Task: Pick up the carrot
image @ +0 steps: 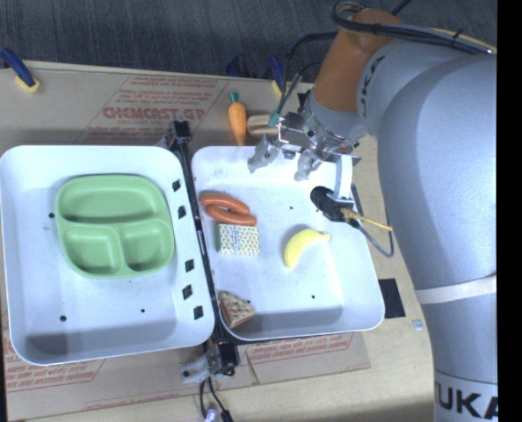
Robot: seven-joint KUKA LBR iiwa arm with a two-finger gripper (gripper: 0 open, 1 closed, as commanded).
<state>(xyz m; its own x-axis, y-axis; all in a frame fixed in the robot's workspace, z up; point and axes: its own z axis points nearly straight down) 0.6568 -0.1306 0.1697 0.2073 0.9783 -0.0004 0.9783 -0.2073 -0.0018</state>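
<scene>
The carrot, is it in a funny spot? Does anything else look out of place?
Yes. The carrot lies outside both bins, on the cardboard just past the right bin's far rim, while the other toy foods sit inside. The gripper hangs just beside it. The sandwich piece is wedged in the bin's near corner.

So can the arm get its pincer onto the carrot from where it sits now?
Probably yes. The carrot lies outside the right bin, on the cardboard just past its far rim, with nothing on top of it. The pincer hangs close by, to its right, so a short move should do.
</scene>
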